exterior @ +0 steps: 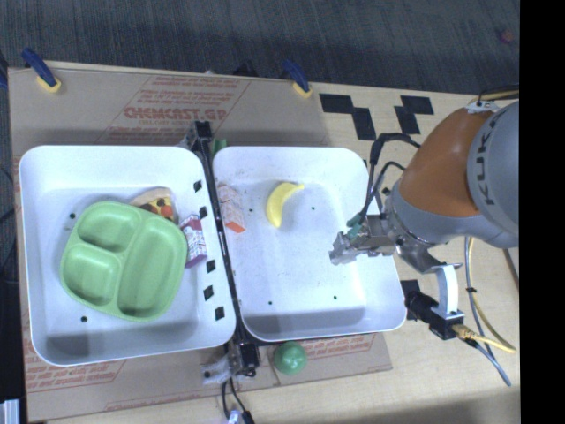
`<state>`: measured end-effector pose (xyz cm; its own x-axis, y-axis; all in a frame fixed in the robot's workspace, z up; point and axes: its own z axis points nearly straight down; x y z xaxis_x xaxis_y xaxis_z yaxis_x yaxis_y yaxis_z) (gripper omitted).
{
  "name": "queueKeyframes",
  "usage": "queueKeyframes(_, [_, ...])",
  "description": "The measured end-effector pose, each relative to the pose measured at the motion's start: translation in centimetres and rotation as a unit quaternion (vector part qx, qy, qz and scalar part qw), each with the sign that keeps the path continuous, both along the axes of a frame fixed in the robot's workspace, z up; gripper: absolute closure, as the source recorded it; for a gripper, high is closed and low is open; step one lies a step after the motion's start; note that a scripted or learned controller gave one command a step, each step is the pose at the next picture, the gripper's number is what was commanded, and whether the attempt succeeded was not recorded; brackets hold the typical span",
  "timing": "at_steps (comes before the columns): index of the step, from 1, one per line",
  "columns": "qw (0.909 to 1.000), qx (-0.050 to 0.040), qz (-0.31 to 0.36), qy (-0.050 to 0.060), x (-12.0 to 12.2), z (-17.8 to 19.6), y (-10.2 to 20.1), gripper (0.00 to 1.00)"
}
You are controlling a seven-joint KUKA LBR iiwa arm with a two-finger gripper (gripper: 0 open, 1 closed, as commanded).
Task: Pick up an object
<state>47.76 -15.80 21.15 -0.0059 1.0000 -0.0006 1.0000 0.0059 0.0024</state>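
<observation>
A yellow banana [282, 201] lies in the right bin [300, 316], toward its back. Near that bin's left wall sits a small white and orange packet [228, 210]. My gripper [346, 249] hangs over the right side of the right bin, well to the right of the banana and nearer the front. I see nothing between its fingers. In the left bin [44, 325] rests a green divided plate [124, 259], with a small orange-brown item [159, 204] and a purple-white wrapper [193, 239] along its right edge.
A green ball [289, 357] lies on the cardboard in front of the right bin. Black clips [202, 135] hold the bins together along the middle divider. The arm's orange band [450, 162] and cables [481, 321] occupy the right side.
</observation>
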Motion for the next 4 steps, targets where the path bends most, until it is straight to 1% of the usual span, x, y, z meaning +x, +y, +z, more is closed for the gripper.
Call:
queueKeyframes(1, [1.0, 0.0, 0.0, 0.0, 0.0, 0.0, 0.0, 0.0])
queueKeyframes(2, [1.0, 0.0014, 0.001, 0.004, -0.2, -10.4, 5.1, 0.0])
queueKeyframes(3, [1.0, 0.0004, 0.002, 0.003, 3.1, -12.0, 5.4, 0.0])
queueKeyframes(4, [1.0, 0.001, -0.001, 0.002, 10.1, -12.0, 6.4, 0.0])
